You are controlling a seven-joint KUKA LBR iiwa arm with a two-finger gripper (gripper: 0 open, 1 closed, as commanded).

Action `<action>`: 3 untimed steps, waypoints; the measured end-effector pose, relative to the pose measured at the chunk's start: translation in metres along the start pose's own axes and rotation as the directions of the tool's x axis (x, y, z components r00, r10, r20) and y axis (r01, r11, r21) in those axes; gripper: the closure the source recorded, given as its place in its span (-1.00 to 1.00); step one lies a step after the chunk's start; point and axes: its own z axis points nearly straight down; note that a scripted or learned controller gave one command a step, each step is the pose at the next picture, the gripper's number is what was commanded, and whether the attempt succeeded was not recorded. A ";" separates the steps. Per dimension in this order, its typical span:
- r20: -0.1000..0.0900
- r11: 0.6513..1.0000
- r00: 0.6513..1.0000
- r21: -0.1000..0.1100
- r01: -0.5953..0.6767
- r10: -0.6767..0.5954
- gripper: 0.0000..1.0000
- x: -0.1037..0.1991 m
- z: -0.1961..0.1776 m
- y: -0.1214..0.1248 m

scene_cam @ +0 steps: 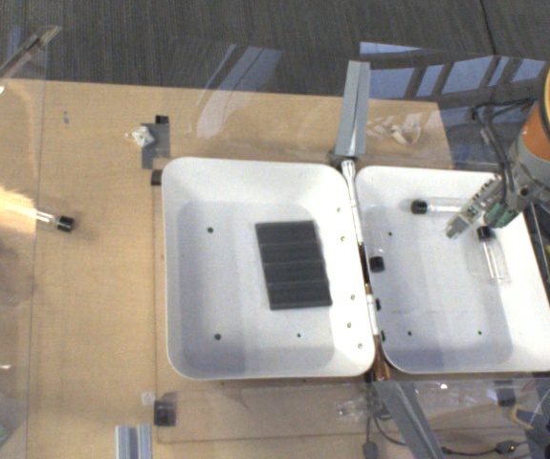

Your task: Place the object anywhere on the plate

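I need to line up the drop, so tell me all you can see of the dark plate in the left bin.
The plate is a dark grey, matte rectangle, flat, with three faint cross grooves that split it into four bands. It looks like plastic or rubber, though that is unsure. It lies on the floor of the left bin, near the middle, a little toward the right bin, its long side slightly skewed to the walls. Nothing rests on it or touches it but the floor.

I find no legible text, label, brand, number or sign anywhere across my bins or tabletop.
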 end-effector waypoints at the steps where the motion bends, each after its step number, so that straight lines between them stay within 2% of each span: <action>1: -0.002 0.933 0.933 0.004 -0.360 0.360 1.00 0.064 0.054 0.014; 2: -0.002 0.888 0.888 0.003 -0.460 0.460 1.00 0.137 0.053 0.023; 3: -0.002 0.797 0.797 0.004 -0.604 0.604 1.00 0.183 0.037 0.063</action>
